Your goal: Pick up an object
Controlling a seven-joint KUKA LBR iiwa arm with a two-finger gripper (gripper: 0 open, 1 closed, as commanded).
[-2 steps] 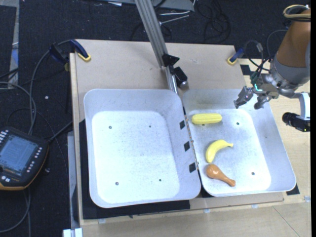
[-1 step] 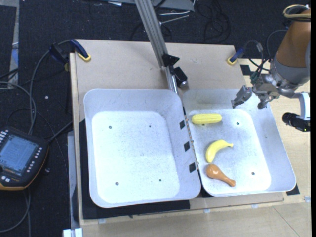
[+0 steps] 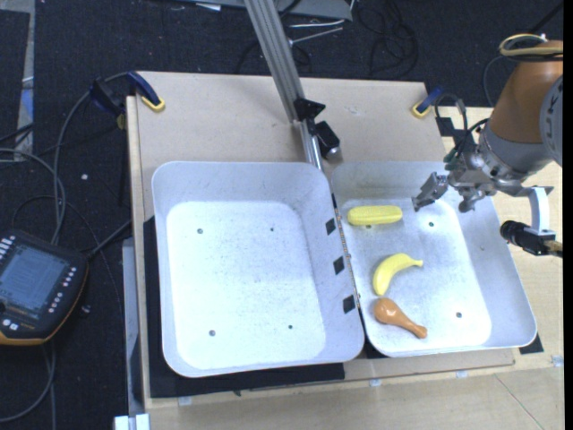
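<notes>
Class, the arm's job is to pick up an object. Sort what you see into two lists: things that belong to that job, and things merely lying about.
Belong to the job:
claw, above the right bin
right bin
yellow block
banana
orange drumstick-shaped toy

Lying about:
left bin
handheld controller on the floor
clamps at the bench corners
floor cables

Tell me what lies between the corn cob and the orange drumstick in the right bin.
In the camera view, the yellow banana lies between the corn cob and the orange drumstick on the right bin's white floor, apart from both.
</notes>
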